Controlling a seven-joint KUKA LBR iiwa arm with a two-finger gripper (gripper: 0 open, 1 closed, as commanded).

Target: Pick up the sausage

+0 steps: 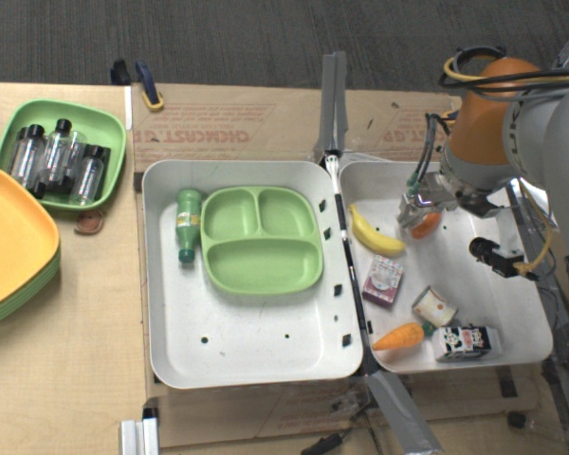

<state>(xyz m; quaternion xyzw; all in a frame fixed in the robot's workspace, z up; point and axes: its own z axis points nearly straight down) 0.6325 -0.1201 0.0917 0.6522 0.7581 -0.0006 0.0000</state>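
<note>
A short reddish-orange sausage point(427, 223) lies in the upper middle of the right bin point(512, 349), partly covered from above. My gripper point(415, 209) reaches down from the orange-banded wrist at the right and sits right over the sausage's left end, touching or nearly touching it. Whether the sausage is held is not visible.
The right bin also holds a banana point(374, 233), a pink packet point(383, 281), a carrot point(399, 337), a small white box point(433, 306) and a milk carton point(463, 341). The left bin point(171, 349) holds a green divided plate point(262, 238) and a green bottle point(188, 224).
</note>
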